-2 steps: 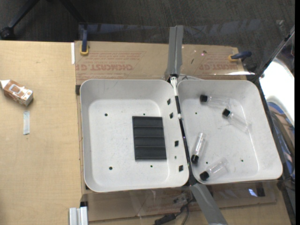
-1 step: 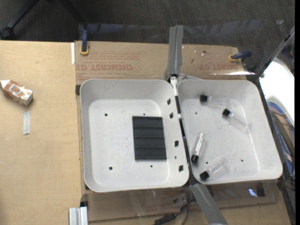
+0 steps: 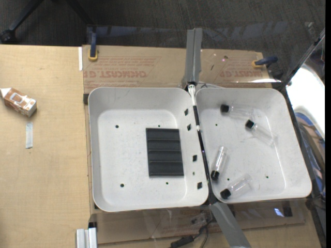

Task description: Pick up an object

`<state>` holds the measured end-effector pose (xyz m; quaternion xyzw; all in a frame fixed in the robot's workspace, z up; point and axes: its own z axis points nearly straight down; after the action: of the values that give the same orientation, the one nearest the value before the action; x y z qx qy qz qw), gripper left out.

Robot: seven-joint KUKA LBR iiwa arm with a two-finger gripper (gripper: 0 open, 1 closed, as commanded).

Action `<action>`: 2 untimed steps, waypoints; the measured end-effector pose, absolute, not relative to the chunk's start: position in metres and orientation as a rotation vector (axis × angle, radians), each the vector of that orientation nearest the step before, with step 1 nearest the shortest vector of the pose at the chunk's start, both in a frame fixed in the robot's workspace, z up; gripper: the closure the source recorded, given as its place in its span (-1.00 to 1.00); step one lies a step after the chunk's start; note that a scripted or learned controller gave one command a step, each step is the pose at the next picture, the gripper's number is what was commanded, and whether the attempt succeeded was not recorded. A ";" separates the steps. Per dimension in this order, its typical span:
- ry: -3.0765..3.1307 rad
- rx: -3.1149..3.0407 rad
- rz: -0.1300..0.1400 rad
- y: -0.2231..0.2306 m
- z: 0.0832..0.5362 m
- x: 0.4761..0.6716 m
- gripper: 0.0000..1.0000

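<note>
Several clear plastic vials with black caps lie in the right bin. One vial is at the back left, another vial lies near the middle right. A third vial lies near the bin's left wall. One more vial rests at the front. A black ribbed rectangular block lies flat in the middle of the left bin.
A small orange and white box and a thin pale strip lie on the wooden bench at left. Cardboard sits behind the bins, held by clamps. A grey bar runs between the bins at the back.
</note>
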<state>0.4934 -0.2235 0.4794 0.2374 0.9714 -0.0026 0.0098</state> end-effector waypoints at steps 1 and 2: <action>3.033 0.742 -0.008 -0.224 0.479 0.493 -1.00; 3.029 0.741 -0.010 -0.224 0.488 0.495 1.00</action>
<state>0.4952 -0.2241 0.4885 0.2377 0.9713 -0.0032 0.0114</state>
